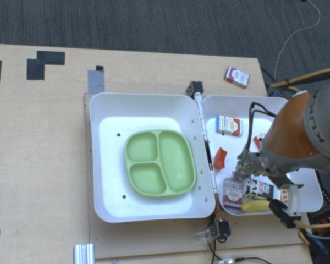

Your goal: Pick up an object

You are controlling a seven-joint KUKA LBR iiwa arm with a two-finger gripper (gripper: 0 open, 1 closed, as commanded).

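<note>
The gripper hangs low over a small printed packet near the right bin's front edge; whether its fingers are apart, I cannot tell. The packet looks light, probably crinkly: pinch across its short sides.

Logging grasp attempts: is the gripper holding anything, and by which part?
Cannot tell: the gripper is low over clutter in the right bin, its tips hidden.

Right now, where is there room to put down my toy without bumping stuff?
The left bin has bare white floor around the green divided plate, widest along its left side. The wooden bench left of the bins is open too. The right bin is crowded: small packets, a banana and the gripper.
</note>
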